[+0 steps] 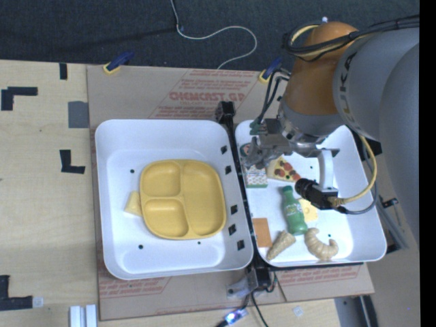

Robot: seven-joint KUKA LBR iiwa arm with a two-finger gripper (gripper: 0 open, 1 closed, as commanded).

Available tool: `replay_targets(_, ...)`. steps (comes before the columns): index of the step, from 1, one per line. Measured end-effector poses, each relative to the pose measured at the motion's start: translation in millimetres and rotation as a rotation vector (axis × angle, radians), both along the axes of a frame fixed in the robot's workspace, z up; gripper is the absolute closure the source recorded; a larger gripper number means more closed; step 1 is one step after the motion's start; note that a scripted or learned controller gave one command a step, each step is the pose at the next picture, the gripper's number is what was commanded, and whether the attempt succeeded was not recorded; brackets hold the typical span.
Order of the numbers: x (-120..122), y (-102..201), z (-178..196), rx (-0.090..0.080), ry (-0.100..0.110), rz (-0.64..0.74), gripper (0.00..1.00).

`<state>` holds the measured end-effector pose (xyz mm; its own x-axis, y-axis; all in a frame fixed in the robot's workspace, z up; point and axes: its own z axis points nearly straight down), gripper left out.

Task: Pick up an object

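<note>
The end effector [257, 150] hangs low over the upper left corner of the right bin [364, 251], close against the divider wall, and whether it is apart or together cannot be told from this slanted view, since the wrist hides it. Nothing shows as held. Directly below it lies a small patterned card [257, 178], with a pizza slice toy [283, 169] just to its right; further toward the near side sit a green bottle [294, 211], an orange block [261, 231], a cone [279, 245] and a croissant-like piece [321, 244]. The yellow divided plate [182, 198] rests well to its left in the left bin [112, 251]. A good grasp (judging from the crowding) likely means descending straight, clear of the wall, and centring on one item only.
</note>
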<state>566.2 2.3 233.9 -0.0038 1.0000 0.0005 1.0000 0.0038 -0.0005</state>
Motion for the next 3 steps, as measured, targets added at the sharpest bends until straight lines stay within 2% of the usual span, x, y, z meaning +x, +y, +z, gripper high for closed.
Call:
replay_targets(1, 5, 4, -10, -0.002, 0.002, -0.003, 1.00)
replay_targets(2, -2, -16, -8, -0.002, 0.002, -0.005, 1.00)
replay_targets(3, 9, -4, -14, -0.002, 0.002, -0.002, 1.00)
